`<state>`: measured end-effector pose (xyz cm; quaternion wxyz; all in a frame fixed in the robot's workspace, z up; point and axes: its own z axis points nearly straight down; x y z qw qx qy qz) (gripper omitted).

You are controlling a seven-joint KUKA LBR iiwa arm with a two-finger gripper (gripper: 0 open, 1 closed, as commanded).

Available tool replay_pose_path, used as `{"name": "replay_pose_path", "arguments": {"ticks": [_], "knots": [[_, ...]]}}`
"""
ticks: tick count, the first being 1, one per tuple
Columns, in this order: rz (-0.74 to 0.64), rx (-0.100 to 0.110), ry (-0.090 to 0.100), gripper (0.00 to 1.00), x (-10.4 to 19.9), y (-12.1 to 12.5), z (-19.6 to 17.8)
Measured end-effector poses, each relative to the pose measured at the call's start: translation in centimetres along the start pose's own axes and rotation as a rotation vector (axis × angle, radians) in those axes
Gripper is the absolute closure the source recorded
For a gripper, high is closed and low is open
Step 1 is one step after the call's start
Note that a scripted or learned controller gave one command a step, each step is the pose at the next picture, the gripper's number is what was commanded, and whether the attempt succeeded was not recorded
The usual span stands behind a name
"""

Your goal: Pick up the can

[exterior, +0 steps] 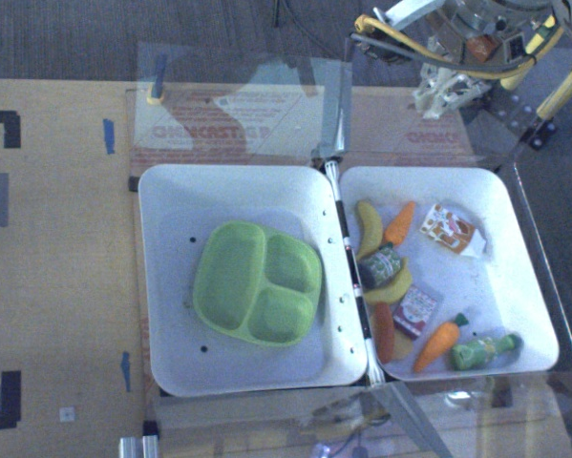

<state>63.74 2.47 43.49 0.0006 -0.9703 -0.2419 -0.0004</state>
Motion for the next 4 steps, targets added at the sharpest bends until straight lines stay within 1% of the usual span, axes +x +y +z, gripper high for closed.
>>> {"name": "replay_pose_path", "arguments": {"ticks": [1, 2, 3, 4], "knots": [[0.155, -0.001, 0.001, 1.0, 5.4, -6.6, 0.0], [0.17, -0.001, 0.0, 1.0, 5.9, -14.0, 0.0], [0.215, -0.001, 0.0, 1.0, 4.8, -5.4, 0.1], [0.231, -0.001, 0.0, 1.0, 6.4, -16.5, 0.0]]}}
